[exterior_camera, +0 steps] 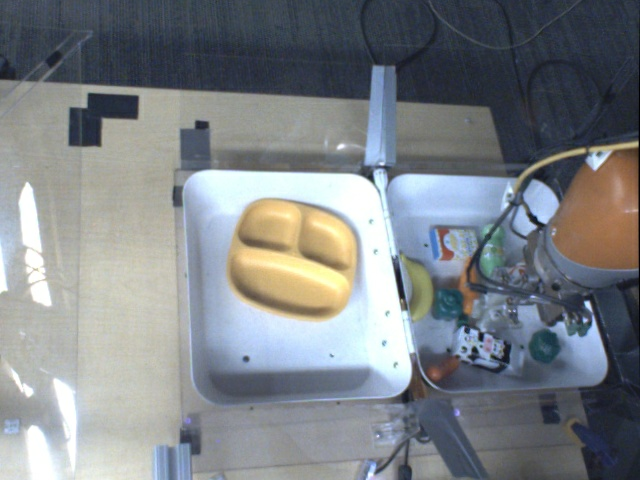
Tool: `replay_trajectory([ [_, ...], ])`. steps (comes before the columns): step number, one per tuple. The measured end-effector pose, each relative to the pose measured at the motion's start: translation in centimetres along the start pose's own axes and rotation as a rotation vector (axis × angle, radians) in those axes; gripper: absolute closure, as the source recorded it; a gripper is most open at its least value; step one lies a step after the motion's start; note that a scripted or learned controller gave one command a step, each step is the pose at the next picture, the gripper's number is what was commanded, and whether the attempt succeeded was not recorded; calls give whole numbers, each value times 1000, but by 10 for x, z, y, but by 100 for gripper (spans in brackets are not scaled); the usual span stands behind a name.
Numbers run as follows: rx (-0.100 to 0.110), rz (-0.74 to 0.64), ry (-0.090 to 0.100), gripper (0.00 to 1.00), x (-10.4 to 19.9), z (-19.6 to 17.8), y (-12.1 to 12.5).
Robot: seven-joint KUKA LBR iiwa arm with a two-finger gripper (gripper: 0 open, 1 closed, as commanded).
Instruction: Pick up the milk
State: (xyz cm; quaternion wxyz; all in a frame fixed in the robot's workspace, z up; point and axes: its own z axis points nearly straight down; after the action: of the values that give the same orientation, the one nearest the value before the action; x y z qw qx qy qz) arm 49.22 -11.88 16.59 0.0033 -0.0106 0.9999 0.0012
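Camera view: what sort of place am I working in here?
Probably a robotics lab bench: two white bins side by side, loose cables on dark carpet, and toy food like the yellow tray.

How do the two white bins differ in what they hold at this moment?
The left bin holds one large yellow moulded tray; the right bin holds a clutter of small items, among them a carton and a black-and-white pack. The arm hangs over the right bin, while the left bin has none above it. Both are shallow, white and set side by side.
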Motion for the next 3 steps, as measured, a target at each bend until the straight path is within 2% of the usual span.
replay_trajectory([
  [1,7,-257,-17,100,-13,47,0],
  [2,1,-257,-1,0,-8,53,2],
  [3,8,-334,-9,0,-67,77,-58],
])
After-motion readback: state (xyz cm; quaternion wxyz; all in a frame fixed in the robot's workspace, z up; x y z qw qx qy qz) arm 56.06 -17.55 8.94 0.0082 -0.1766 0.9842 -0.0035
